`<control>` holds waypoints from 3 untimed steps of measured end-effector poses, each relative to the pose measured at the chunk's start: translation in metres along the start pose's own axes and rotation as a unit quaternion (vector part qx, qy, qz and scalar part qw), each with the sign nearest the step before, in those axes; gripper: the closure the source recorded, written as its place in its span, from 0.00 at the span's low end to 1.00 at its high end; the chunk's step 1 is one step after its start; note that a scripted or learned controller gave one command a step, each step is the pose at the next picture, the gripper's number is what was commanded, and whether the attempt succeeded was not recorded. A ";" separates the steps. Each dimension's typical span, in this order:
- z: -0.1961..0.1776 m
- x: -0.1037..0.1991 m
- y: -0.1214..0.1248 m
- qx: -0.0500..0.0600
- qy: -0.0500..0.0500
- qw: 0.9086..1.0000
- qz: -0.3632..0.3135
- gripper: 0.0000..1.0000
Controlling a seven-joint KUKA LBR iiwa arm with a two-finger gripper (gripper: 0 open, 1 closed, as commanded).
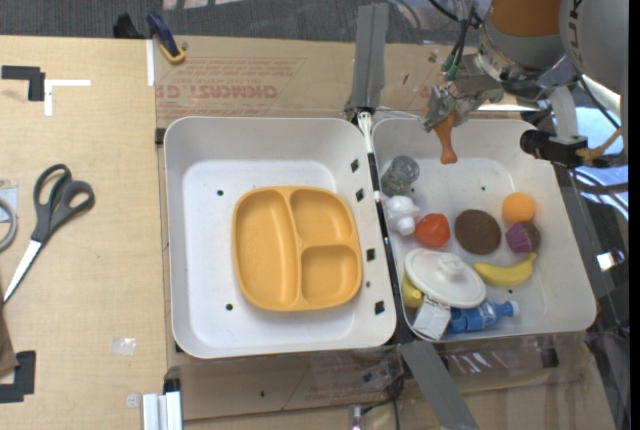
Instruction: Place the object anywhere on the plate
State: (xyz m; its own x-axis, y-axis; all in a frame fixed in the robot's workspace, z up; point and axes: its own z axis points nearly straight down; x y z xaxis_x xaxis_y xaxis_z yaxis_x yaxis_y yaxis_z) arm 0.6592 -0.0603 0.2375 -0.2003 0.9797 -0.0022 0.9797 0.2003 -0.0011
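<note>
While pincer [446, 123] over right bin [570, 308]: banana [503, 269], cookie [478, 231], tomato [433, 231]; plate [297, 247] apart.

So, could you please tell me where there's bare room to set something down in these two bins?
The yellow plate has three bare compartments, and a bare white strip of the left bin rings it. In the right bin, bare floor lies at the back, between the end effector and the orange ball. The front is crowded: white lid, banana, blue bottle.

Red print on the cardboard sheet [255, 83], upper middle of the frame, appears upside down and too blurred to read.
</note>
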 end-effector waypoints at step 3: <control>0.038 0.162 -0.069 0.000 0.001 0.973 -0.230 0.00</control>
State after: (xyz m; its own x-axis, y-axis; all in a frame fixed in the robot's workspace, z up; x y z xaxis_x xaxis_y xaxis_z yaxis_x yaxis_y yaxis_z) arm 0.5587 0.0845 0.1996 -0.6176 0.7865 -0.0003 0.7865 0.6176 -0.0011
